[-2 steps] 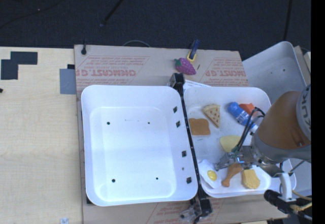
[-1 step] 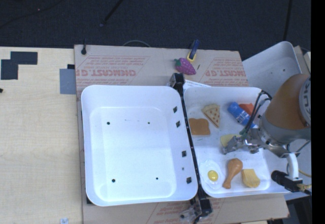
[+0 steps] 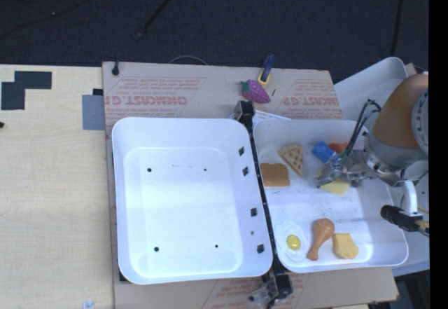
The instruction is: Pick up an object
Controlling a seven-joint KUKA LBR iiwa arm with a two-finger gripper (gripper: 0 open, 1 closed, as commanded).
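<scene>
Two white bins (image 3: 182,129), seven toy foods (image 3: 274,174).

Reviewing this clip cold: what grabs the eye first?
The arm reaching in from the right, its hand low over a pale yellow piece in the right bin. That bin holds a scatter of toy food, including a drumstick and fried egg near its front edge.

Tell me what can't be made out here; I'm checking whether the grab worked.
- Claw, camera view: too small and dark to tell open from shut, or holding anything.
- Yellow piece: partly under the claw; contact unclear.
- Blue toy: partly behind the cables.
- Arm: cut off by the right edge.
</scene>
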